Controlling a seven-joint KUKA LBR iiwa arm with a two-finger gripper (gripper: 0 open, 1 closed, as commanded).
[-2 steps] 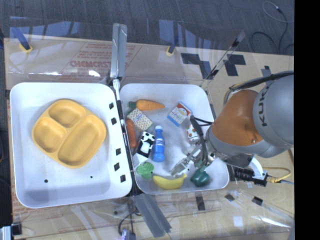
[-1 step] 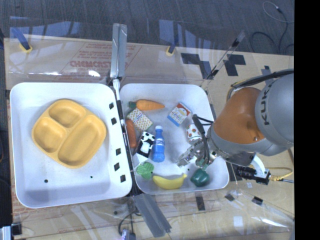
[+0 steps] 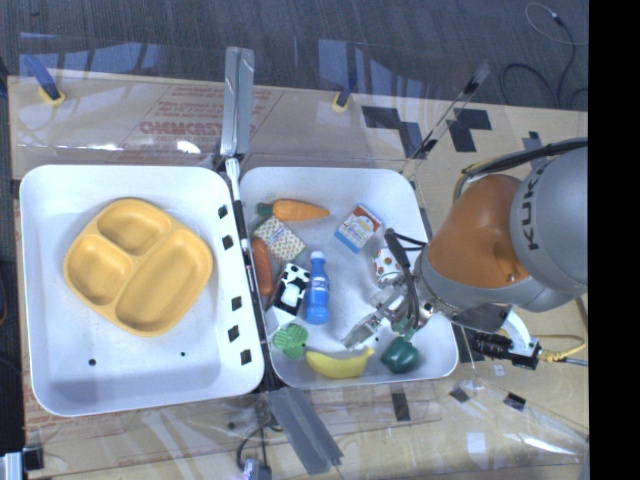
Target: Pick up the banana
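Observation:
The yellow banana lies flat along the front wall of the right bin, between a light green toy and a dark green toy. My gripper hangs over the bin's front right part, just above and slightly right of the banana, tilted down toward it. Nothing shows in its grasp. The grey arm with its orange band comes in from the right and hides the bin's right wall.
The right bin also holds a carrot, a checked block, a sausage, a black-and-white toy, a blue bottle, a small carton and a can. In the left bin sits a yellow divided plate.

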